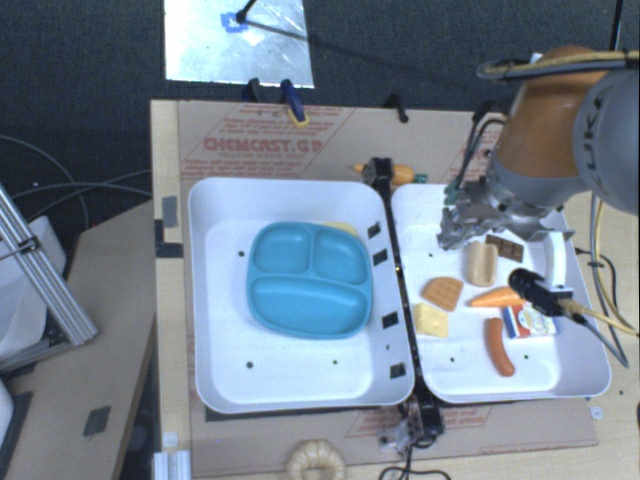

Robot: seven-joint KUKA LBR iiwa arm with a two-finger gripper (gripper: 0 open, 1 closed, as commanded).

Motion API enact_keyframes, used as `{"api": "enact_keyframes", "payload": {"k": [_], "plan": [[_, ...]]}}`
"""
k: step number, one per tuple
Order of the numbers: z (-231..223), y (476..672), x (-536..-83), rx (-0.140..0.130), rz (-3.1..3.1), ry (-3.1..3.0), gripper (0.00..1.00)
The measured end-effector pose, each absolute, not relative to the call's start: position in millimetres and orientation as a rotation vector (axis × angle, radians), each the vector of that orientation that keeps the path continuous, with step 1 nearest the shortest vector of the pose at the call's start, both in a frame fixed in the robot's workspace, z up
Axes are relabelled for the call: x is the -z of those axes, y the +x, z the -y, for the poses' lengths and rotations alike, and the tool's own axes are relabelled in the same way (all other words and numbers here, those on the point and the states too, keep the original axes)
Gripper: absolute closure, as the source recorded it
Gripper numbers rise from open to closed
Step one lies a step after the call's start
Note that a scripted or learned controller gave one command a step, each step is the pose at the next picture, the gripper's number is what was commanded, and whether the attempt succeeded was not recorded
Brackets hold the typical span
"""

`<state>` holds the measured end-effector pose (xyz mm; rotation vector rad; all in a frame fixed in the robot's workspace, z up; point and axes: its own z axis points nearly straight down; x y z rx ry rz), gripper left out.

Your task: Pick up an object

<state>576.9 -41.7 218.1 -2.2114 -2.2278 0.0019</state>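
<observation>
The fixed camera looks down at a slant on a worktop (170, 298) carrying two shallow white bins side by side. The left bin (215, 368) holds a blue divided plate (308, 278). The right bin (575, 368) serves as the landmark here. At its upper edge the grey arm, with its orange band, reaches in and ends in the hand (457, 230), which hangs low over the bin's upper left part.

Just beside the hand, toward the bin's centre, lies a tan bread roll (482, 263), its long axis running roughly up and down the bin; this seems the nearest candidate for picking. Further toward the bin's lower edge lie a waffle-like piece (443, 292), a pale yellow wedge (431, 320), a carrot (496, 298) lying crosswise, and a red sausage (500, 348).

Whether the hand's fingers are apart or together cannot be told, and nothing is visibly held. The hand would probably need to shift slightly toward the roll.
</observation>
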Motion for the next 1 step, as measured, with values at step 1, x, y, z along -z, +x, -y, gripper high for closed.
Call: {"api": "enact_keyframes", "payload": {"k": [1], "plan": [[15.5, 536.8, -231.1, 0.001, 2.229, -2.211, 1.00]]}}
